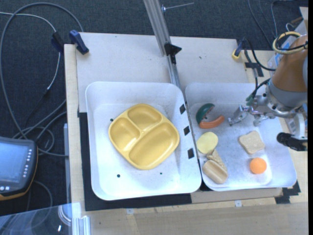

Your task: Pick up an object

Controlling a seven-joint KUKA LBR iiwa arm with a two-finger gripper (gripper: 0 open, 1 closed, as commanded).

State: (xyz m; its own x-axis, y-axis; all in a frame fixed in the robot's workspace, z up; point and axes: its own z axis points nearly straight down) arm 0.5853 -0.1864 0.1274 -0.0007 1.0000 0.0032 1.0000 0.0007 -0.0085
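I see the metal two-finger claw point(238, 117) low over the right shallow white bin point(288, 158), reaching in from the right on the grey arm with its orange band point(293, 70). I cannot tell how the claw is set from this slant; nothing shows between its tips.

Just left of the claw lies the orange sausage-shaped toy point(212, 123), its long axis running left to right and tilting slightly up toward the claw, the nearer end close to the tips but apart from them. Touching its far end sits a dark green rounded piece with a red edge point(205, 110).

Below the claw and slightly right lies a tan bread-slice toy point(252, 142), and further below that a small orange ball point(258, 166). Below and left of the claw are a pale yellow round slice point(207, 142) and a brown bun-like piece point(215, 169).

Well to the claw's left, the left white bin point(100, 106) holds a yellow three-compartment plastic plate point(144, 136).
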